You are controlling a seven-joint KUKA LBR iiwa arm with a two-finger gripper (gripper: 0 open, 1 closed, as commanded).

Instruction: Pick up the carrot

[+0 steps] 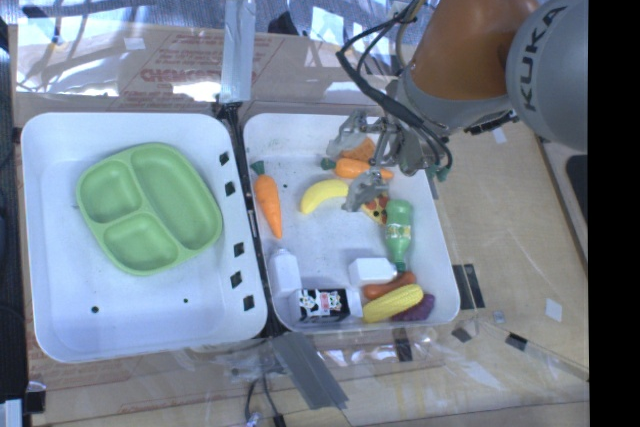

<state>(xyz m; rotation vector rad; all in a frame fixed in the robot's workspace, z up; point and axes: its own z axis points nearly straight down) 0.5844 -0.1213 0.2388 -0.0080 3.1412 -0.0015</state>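
Orange carrot (267,204) apparently left of hand (364,177).

The carrot (267,203), banana (323,195) and green bottle (398,231) look like smooth, slightly glossy plastic, the divided green plate (150,207) matt plastic, both white bins (40,215) smooth with a dull sheen, the surface (520,245) pale wood-grained, and the arm's grey shell (555,65) glossy.
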